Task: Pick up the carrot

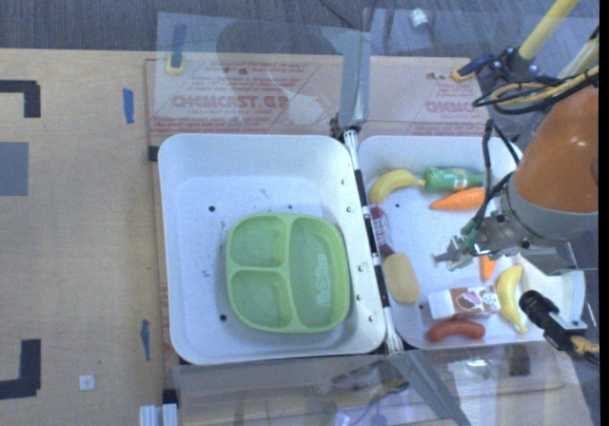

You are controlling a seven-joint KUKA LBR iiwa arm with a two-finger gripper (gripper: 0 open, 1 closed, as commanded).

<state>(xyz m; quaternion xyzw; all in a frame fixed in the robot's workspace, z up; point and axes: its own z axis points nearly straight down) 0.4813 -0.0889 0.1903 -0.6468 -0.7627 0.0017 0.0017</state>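
carrot (458, 200) lies in right bin (419, 319) beside green bottle (451, 178) | likely light, stiff, smooth, tapered; grip thick middle | gripper (461, 253) nearby; claw state: cannot tell

the arm (561, 167) comes in from the right of the camera view; its broad orange band sits uppermost, with the grey wrist section below it; black and yellow cables loop across its top; the wrist points down and to the left, toward the lower middle of the view; the gripper (459, 253) hangs at the end of it, small and metallic, low over the surface; the state of its tip is too small and cluttered to make out.
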